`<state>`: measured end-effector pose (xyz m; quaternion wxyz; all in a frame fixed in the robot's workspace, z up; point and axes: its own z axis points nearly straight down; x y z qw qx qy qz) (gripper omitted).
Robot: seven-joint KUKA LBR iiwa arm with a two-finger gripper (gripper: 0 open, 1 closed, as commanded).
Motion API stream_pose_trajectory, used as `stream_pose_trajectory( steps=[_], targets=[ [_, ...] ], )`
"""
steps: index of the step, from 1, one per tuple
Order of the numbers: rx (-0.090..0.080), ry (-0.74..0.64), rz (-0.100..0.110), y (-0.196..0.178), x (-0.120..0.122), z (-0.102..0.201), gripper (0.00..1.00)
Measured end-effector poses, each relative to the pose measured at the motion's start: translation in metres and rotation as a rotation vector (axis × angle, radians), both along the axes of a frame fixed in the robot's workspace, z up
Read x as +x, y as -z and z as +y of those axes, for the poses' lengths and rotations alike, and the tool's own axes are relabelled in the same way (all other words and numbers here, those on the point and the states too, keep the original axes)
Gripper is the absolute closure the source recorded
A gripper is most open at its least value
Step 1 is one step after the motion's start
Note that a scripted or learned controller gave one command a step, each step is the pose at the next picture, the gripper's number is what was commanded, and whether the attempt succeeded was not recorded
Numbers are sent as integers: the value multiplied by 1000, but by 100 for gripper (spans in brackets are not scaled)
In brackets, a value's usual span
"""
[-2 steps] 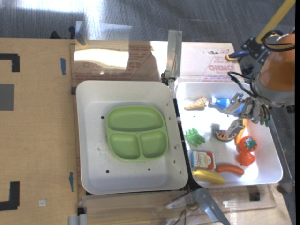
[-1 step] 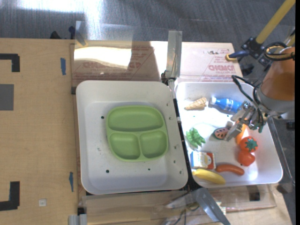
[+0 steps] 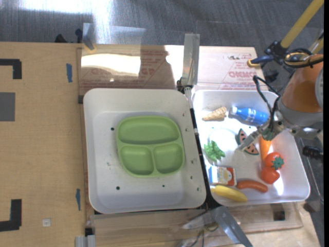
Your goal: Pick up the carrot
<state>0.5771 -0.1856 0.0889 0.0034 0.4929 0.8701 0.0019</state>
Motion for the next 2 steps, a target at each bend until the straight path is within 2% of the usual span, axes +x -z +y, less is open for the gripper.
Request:
stream_pose_trajectory(
  steps=[1, 2],
  targets=[
    [4, 312, -2, 0, -54, 2, 0],
    [32, 643, 5, -1, -87, -1, 0]
  ],
)
